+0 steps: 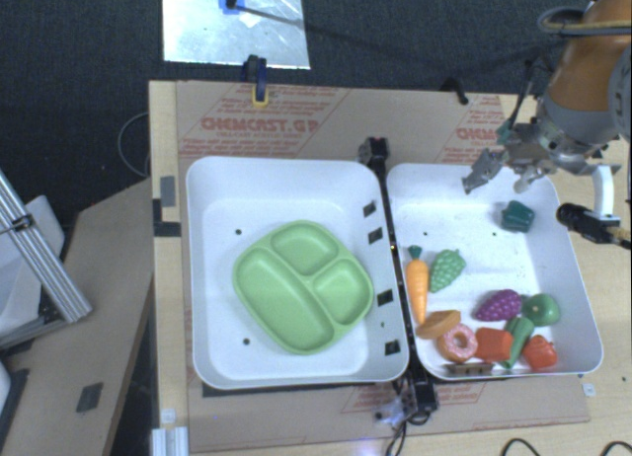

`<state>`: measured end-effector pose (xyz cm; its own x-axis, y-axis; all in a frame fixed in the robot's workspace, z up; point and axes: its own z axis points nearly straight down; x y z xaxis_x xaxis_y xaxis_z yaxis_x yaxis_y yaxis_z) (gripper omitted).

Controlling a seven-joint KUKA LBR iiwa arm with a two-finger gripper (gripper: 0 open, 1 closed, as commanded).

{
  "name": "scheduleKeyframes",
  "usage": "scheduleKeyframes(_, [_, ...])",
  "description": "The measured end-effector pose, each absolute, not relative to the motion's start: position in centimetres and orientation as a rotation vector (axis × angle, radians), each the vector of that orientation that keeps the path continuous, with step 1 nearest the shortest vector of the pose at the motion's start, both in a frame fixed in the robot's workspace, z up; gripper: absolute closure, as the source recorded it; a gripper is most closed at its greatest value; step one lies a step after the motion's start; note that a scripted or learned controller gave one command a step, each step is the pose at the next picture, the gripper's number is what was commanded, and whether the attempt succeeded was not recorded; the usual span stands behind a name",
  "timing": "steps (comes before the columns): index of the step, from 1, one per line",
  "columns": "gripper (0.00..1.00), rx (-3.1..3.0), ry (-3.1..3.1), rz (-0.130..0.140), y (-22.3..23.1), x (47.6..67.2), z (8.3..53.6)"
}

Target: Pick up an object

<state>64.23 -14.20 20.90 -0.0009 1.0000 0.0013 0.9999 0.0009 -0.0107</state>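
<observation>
My gripper (502,176) hangs over the far edge of the right bin (573,276), its fingers (478,172) spread open with nothing between them. A small teal block (516,214) lies just in front of it, apart from the fingers. Further toward the front of the same bin lie a carrot (418,286), a light green bumpy fruit (446,269), purple grapes (499,303), a green pepper (540,308), a pink donut (458,342), an orange bread piece (439,323) and red pieces (494,343) in a loose cluster.
The left bin (212,247) holds a green divided plate (303,286). A black clip divider (375,153) joins the two bins. A blue and yellow clamp (258,79) stands on the cardboard behind. A metal frame (39,257) stands at far left.
</observation>
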Motion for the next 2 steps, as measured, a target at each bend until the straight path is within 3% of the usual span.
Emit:
scheduleKeyframes(1, [0.0,-2.219,-2.226,-0.001,-14.2,64.5,21.7])
scheduleKeyframes(2, [0.0,-2.218,-2.224,0.001,-13.9,64.2,17.5])
